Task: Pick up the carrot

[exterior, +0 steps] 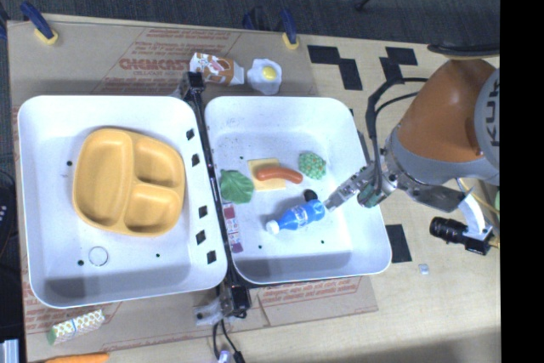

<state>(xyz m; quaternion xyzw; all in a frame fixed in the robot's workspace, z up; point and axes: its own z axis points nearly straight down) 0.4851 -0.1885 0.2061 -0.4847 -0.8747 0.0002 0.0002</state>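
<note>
yellow divided plate (127, 180) in left bin (42, 268); blue bottle (297, 216), green leaf (236, 185) in right bin (365, 246)

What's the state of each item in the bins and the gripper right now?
carrot: lying flat in the right bin, not gripped
blue bottle: on its side, white cap pointing left
green leaf: flat, by the right bin's left wall
green round piece: resting right of the carrot
yellow tray: right side up in the left bin
gripper: low by the bottle, holding nothing

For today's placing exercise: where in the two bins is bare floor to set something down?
Right bin: free along the far wall and the near wall. Crowded mid-floor, around carrot, leaf, bottle. Left bin: strips around the yellow tray.
</note>
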